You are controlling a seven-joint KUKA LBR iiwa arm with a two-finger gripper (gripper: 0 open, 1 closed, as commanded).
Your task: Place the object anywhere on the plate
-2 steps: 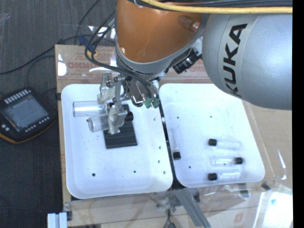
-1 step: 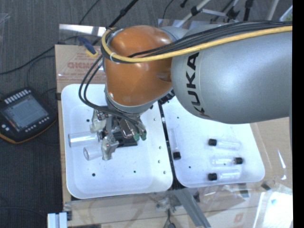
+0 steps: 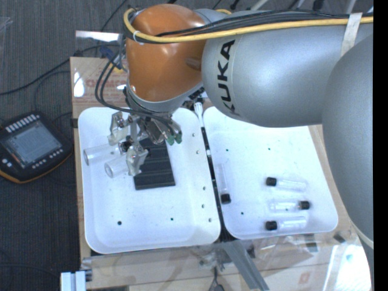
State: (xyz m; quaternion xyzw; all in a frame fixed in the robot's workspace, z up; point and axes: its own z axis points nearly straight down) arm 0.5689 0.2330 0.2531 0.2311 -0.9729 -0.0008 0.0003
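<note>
Bright, even light; slight softness.

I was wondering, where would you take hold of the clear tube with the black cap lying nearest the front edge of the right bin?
I would grip the tube across the middle of its clear body, coming straight down from above. It lies flat on the right bin floor, roughly left to right, black cap at its left end, so fingers should close across the narrow width. The neighbouring tube lies apart, leaving room.

two white bins sit side by side on the bench, the left bin (image 3: 103,232) and the right bin (image 3: 254,156). in the right bin four clear tubes with black caps lie: one (image 3: 222,183) by its left wall, three (image 3: 285,182) (image 3: 290,205) (image 3: 285,225) stacked near to far at its right. a handheld controller (image 3: 27,147) lies on the floor, left of the bench.
</note>
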